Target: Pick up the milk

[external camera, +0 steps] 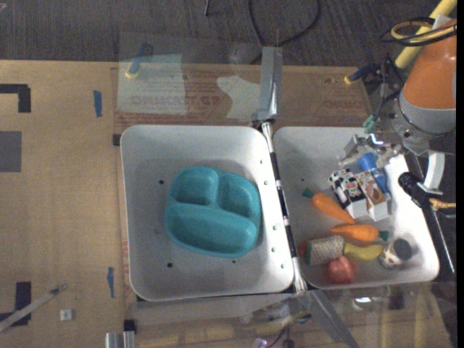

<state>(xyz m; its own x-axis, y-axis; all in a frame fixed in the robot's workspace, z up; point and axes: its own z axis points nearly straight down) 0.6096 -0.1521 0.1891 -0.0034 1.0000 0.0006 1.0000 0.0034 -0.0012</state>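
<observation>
The milk [346, 188] is a small white carton with black cow patches, lying in the right bin [308, 154] near its middle right. An orange and white box [375, 192] lies against its right side, and a blue piece [372, 165] sits just above both. My gripper [365, 149] hangs from the grey and orange arm [429, 85] over the bin's upper right. It is just above and to the right of the milk's upper end, close to the blue piece. Nothing shows as lifted.
In the right bin lie two carrots [331, 207] [357, 232], a tan cylinder [325, 249], a yellow piece [363, 251], a red fruit [339, 270] and a round black-and-white thing [396, 251]. A teal divided plate [214, 210] sits in the left bin [141, 158].
</observation>
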